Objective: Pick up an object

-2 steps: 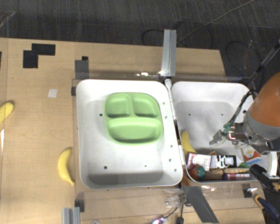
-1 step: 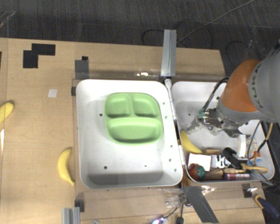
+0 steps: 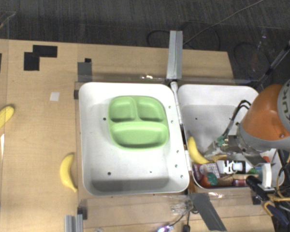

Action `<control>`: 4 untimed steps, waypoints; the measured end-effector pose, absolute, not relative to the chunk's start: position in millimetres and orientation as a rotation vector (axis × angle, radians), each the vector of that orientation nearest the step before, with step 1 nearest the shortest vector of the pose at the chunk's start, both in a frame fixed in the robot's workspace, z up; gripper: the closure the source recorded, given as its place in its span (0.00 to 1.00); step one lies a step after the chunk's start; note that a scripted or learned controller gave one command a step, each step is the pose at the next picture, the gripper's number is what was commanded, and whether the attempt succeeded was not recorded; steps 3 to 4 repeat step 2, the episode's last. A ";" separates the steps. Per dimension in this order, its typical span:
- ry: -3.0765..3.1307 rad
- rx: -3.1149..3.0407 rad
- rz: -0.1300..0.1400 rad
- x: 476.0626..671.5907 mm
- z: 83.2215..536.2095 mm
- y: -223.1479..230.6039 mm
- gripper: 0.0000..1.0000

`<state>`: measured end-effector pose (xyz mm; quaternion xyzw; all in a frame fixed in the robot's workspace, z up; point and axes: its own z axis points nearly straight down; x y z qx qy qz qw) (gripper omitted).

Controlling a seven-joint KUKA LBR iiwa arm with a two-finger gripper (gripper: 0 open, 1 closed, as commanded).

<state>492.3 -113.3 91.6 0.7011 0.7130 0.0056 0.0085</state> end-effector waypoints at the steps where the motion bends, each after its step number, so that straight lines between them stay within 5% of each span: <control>1: 2.414 1.971 0.016 494.0 92.3 -98.6 0.00; 2: 2.506 1.869 0.014 593.8 90.3 -102.6 0.00; 4: 2.506 1.869 0.014 593.8 90.3 -102.6 0.00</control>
